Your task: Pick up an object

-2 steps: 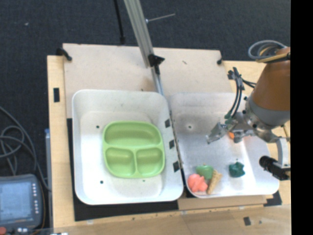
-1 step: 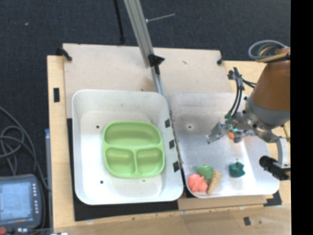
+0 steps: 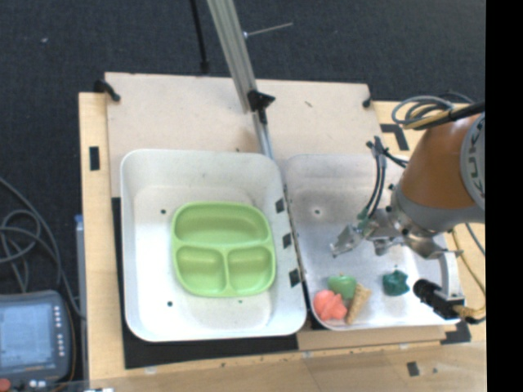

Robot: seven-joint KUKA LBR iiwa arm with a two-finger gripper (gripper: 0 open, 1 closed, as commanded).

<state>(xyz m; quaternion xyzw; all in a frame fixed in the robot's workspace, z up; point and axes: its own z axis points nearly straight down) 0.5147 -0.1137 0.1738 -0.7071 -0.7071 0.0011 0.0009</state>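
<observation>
Pale worktop (image 3: 204,109) over dark carpet; the arm's bulk hides part of the right bin (image 3: 319,186), and whether the hand (image 3: 347,239) is apart or together, I cannot tell.

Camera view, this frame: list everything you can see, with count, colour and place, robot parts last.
White bins: 2, side by side on the bench; left bin, right bin.
Divided plate: 1, light green, three compartments, lying in the left bin.
Pink toy: 1, pink-orange, front of the right bin.
Green toy: 1, light green, just behind the pink toy.
Tan piece: 1, tan, beside the pink toy.
Dark green toy: 1, right bin, toward its right side.
Metal pole: 1, grey, slanting above the bins.
Screen device: 1, grey, lower left.
Arm: 1, orange band, from the right.
Gripper: 1, above the right bin.
</observation>
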